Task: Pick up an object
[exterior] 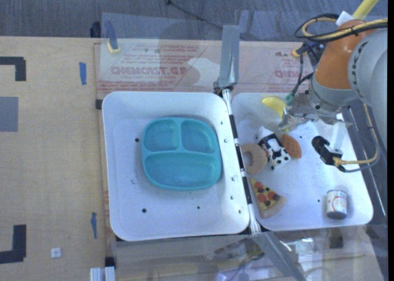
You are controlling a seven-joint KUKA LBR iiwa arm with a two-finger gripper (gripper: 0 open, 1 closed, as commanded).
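My gripper (289, 118) hangs over the back of the right bin (308, 212), reaching in from the right. A yellow toy (273, 103) lies just to its left near the back wall. Just below the gripper are a black-and-white cow toy (275, 150) and an orange-brown piece (292, 147) beside it. A tan round piece (253, 157) lies at the bin's left wall, a pizza slice (267, 197) sits nearer the front, and a small can (336, 203) rests at the front right. I see nothing held.
The left bin (123, 206) holds a blue divided plate (181, 153). A metal divider (229, 58) stands behind the gap between the bins. The wooden bench (49, 150) stretches to the left.
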